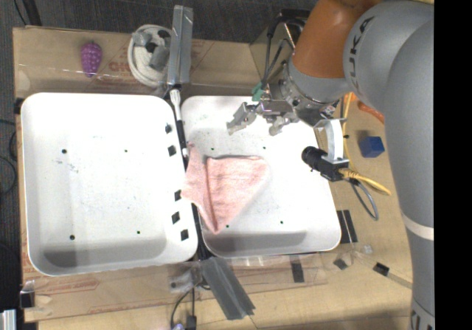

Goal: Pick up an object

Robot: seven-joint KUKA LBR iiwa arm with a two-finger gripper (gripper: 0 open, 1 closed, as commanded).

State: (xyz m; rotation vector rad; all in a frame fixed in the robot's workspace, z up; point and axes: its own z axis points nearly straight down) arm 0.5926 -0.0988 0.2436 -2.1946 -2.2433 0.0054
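The gripper [258, 120] hangs above the back of the right bin [313, 203], fingers spread with nothing between them. The pink cloth [225, 187] lies crumpled on that bin's floor, spilling toward the divider with the left bin [44, 173]. By my read, the pick is not yet made: descent, close and lift all remain.

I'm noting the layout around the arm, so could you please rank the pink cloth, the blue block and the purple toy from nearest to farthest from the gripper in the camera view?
Measured from the gripper, over the right bin's far side:
1. Pink cloth, just below it in the right bin.
2. Blue block, on the bench to its right.
3. Purple toy, far left, beyond the left bin.
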